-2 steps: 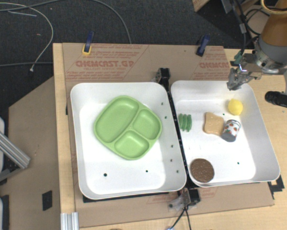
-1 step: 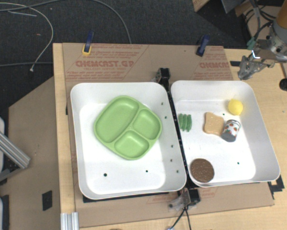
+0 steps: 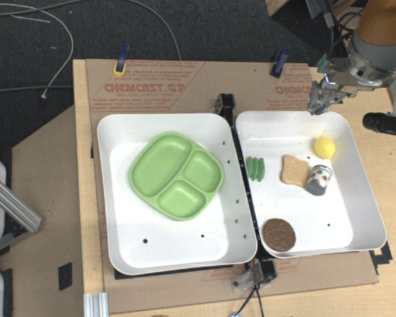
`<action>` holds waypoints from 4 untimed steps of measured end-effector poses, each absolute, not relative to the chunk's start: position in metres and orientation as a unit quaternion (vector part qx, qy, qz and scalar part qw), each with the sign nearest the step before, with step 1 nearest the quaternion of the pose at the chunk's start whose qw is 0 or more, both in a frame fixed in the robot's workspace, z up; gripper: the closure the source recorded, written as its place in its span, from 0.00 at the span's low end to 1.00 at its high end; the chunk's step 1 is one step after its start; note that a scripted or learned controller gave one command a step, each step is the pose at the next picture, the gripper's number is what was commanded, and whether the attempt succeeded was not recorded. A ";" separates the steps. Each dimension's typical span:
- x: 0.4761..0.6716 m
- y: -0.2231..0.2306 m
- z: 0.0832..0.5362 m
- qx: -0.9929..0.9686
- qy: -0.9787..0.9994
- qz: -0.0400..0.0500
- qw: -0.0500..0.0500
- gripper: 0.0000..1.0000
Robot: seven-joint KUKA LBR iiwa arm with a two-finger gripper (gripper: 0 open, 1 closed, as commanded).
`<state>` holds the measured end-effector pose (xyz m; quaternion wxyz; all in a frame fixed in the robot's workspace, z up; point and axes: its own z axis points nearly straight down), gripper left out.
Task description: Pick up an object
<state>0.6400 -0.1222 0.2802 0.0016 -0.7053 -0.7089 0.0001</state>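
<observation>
Frankly, several things are hard to read: a pale object at the 9 o'clock edge is cut off, and the small grey item with a red patch [image 3: 318, 179] in the right bin [image 3: 356, 210] is too blurred to name. From the left, the left bin [image 3: 118, 223] holds a green divided plate [image 3: 176, 175] at its centre. In the right bin, a green pod-like piece [image 3: 255, 168] lies at 9 o'clock, a brown disc [image 3: 278, 234] at 7 o'clock, a tan slice [image 3: 294, 170] just beside the grey item, and a yellow ball [image 3: 324, 147] at 1 o'clock. The claw [image 3: 324, 103] hangs over the bin's 12 o'clock rim, nothing between its fingers; whether they are spread I cannot tell. The arm [image 3: 377, 25] is cropped at the 2 o'clock corner. Cardboard [image 3: 151, 84] covers the surface; dark carpet [image 3: 32, 51] with cables lies beyond.
</observation>
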 end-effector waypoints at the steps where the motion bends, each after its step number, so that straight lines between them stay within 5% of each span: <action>1: 0.620 -0.065 0.280 -0.705 -0.709 0.000 0.002 1.00; 4: 0.561 0.088 0.260 -0.705 -0.709 0.001 0.003 1.00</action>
